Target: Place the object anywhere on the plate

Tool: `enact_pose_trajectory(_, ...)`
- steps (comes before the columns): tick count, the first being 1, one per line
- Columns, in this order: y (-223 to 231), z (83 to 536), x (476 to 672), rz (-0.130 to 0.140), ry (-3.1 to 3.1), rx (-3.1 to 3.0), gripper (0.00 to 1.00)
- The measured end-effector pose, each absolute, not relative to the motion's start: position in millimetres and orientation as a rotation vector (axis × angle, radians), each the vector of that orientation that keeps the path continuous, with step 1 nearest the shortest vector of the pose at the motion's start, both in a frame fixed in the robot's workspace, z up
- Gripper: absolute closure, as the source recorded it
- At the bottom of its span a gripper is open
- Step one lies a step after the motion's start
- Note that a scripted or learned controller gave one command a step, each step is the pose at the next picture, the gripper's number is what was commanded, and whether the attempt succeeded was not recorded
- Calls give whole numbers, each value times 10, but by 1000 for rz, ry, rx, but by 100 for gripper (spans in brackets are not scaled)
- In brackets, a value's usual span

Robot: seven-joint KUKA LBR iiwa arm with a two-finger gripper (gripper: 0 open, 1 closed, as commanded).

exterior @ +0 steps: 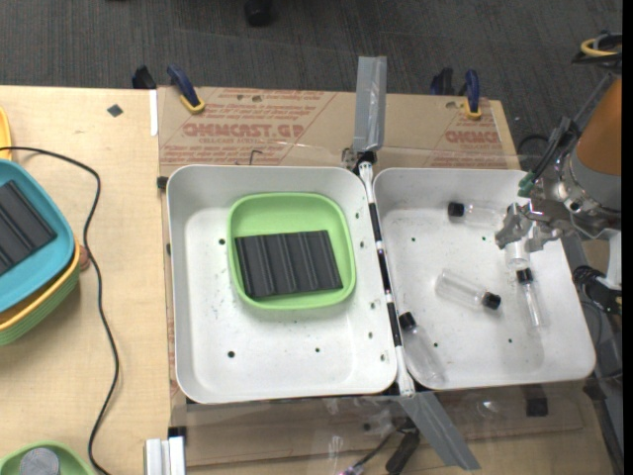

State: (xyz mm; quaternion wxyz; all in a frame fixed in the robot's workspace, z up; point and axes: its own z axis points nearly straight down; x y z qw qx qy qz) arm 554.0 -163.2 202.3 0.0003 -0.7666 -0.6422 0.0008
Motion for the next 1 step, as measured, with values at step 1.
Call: enact_pose_trajectory(1, -1633, 2023, 5540, 2, -2017, -2408, 0)
